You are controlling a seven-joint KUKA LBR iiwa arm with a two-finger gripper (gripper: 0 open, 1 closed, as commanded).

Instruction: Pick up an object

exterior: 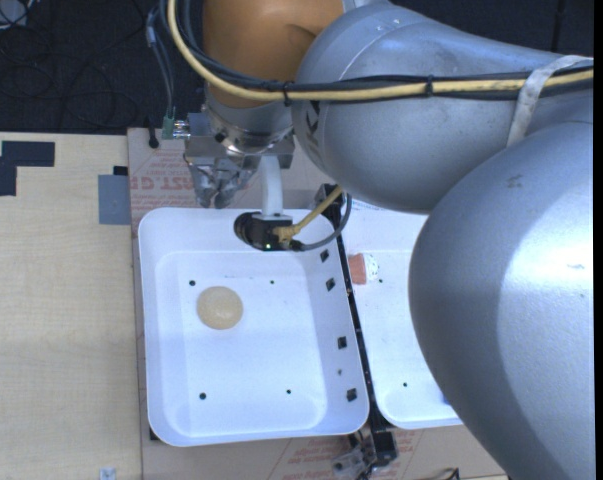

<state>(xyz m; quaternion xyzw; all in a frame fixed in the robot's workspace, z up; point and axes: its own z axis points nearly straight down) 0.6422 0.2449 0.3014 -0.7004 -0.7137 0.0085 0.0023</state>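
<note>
A pale tan round object point(220, 307) lies on the floor of the left white bin point(171, 408), left of its middle. My gripper point(217, 186) hangs over the bin's far rim, above and beyond the round object, well apart from it. A small orange-pink object point(357, 269) lies at the left edge of the right bin point(401, 403), partly hidden by the arm.
The grey arm covers most of the right bin and the upper right of the view. A black cable and connector point(266, 232) hang at the left bin's far edge. Light wooden bench point(51, 318) lies to the left.
</note>
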